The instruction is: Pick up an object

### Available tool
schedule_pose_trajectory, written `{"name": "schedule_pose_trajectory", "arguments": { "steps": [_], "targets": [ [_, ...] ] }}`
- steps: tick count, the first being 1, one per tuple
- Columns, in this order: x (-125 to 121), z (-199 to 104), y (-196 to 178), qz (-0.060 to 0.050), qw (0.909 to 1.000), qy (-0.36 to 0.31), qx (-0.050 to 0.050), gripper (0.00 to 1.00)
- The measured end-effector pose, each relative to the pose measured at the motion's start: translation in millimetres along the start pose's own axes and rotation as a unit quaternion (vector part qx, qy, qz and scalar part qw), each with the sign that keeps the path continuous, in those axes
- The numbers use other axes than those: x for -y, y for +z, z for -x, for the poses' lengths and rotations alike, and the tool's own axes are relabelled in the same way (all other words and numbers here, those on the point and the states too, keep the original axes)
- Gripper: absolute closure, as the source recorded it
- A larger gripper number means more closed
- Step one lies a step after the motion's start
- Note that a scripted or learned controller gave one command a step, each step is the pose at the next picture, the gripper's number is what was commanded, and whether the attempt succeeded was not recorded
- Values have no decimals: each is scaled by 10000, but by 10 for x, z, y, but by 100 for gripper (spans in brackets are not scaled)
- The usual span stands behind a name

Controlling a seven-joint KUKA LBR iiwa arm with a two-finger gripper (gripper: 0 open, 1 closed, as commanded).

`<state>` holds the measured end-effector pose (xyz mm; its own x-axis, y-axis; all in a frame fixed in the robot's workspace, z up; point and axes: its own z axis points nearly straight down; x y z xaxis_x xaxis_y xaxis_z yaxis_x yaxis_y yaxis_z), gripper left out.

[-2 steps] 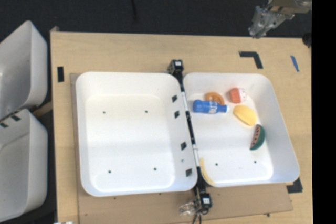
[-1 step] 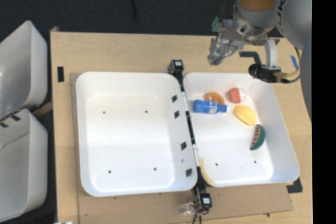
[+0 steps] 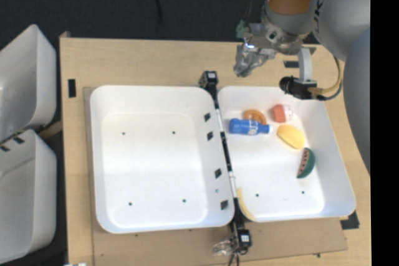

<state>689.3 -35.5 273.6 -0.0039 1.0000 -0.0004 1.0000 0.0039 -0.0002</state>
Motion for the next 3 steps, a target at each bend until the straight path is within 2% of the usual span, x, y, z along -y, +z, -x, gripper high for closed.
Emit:
{"name": "schedule_pose_trajectory", "arguments": {
  "steps": [1,2,3],
  "targets": [
    [-2,-123,18,2,10000,0,-3,100],
    [-2,-102,-52,8,10000,17,1,100],
    [11,473,316,-12,10000,45,16,100]
  ]
}}
